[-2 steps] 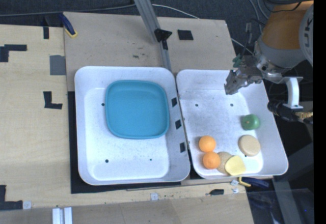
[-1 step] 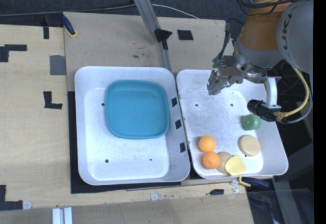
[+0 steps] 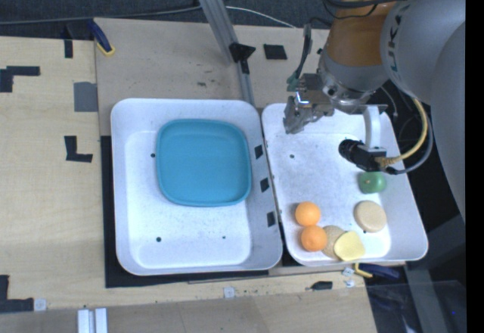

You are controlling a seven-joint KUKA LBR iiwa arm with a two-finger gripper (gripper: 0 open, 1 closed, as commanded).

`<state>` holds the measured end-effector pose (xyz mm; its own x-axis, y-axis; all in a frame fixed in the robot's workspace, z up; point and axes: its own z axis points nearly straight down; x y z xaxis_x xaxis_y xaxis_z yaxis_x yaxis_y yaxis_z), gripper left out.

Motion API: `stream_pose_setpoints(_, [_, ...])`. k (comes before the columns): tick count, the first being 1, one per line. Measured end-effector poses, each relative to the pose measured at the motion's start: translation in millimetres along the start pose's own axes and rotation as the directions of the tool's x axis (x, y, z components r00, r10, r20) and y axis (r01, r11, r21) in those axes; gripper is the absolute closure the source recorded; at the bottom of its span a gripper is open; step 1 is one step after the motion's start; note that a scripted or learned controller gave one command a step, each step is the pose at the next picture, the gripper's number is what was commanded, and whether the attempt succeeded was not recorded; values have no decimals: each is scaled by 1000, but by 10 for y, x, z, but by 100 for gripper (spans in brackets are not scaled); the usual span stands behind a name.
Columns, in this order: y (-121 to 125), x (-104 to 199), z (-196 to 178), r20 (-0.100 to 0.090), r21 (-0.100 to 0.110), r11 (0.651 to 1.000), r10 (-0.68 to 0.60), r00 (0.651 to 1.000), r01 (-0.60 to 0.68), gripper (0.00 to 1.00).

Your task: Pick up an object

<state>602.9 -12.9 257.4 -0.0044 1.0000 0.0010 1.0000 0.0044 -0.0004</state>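
The grey arm's two-finger gripper [image 3: 296,121] hangs over the far left corner of the right-hand shallow white plastic bin [image 3: 325,165]; I cannot tell its state. Near that bin's front edge lie two round matte orange balls [image 3: 308,213], none with a clear long axis, beside a pale yellow disc [image 3: 349,246], a beige oval piece [image 3: 370,216] and a small green lump [image 3: 371,182]. A smooth, square teal plate [image 3: 203,162] lies flat in the left-hand white bin [image 3: 136,233].

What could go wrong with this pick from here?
The gripper hangs over the far corner of the right bin, well away from the objects. Two orange balls and the yellow piece crowd together at the near edge, so a grasp there may knock neighbours or clip the bin wall.
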Motion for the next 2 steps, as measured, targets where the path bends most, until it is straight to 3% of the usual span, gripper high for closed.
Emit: stream_pose_setpoints(2, [349,1086,215,1,2,1000,0,1000,0,100])
